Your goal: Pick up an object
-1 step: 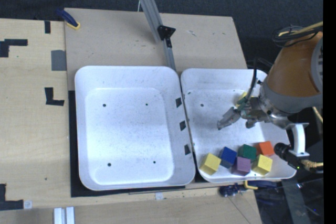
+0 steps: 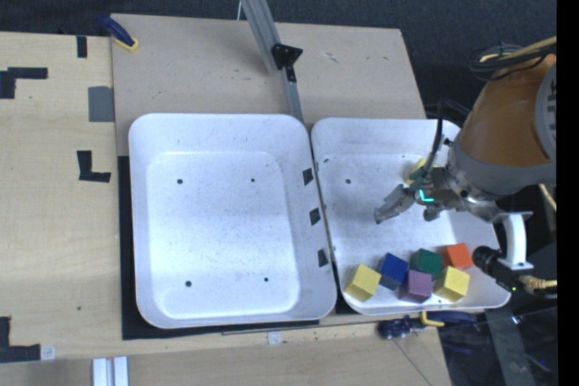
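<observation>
Six small blocks sat clustered at the near edge of the right bin (image 2: 362,145): a yellow cube (image 2: 364,282), blue cube (image 2: 393,269), purple cube (image 2: 419,284), green cube (image 2: 426,262), orange cube (image 2: 459,255) and a second yellow block (image 2: 455,284). Above them hung the gripper (image 2: 391,207), holding nothing; whether it was parted could not be told. Picking the outlying yellow cube, with clear space around it, would likely serve best.

Two bins side by side on the bench (image 2: 362,68).
The cubes (image 2: 412,274), maybe six, lie close together at 5 o'clock in the right bin (image 2: 362,140); the gripper (image 2: 391,207) hangs behind them, the left bin (image 2: 217,217) at its 9 o'clock.
</observation>
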`<state>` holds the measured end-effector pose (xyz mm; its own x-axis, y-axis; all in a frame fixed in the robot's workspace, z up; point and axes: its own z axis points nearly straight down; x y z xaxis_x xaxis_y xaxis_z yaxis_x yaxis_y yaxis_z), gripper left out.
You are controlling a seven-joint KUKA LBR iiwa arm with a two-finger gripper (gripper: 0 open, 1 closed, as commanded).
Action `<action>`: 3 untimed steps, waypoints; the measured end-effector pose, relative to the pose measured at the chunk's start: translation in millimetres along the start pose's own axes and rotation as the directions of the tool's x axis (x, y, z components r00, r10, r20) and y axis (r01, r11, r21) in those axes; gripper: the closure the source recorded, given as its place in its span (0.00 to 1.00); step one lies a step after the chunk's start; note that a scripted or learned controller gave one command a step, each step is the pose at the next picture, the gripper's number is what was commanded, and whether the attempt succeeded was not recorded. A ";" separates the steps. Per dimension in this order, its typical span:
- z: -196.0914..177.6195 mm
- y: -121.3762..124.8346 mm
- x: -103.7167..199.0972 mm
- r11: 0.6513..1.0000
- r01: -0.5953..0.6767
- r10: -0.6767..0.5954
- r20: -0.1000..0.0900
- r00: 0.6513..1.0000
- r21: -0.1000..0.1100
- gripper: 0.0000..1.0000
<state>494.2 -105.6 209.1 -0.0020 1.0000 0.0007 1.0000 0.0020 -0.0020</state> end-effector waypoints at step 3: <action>101.9 -2.7 -6.4 1.000 0.000 0.000 -0.002 1.000 0.003 1.00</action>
<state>491.3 -112.0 107.1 -0.0018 1.0000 0.0023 1.0000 0.0018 -0.0049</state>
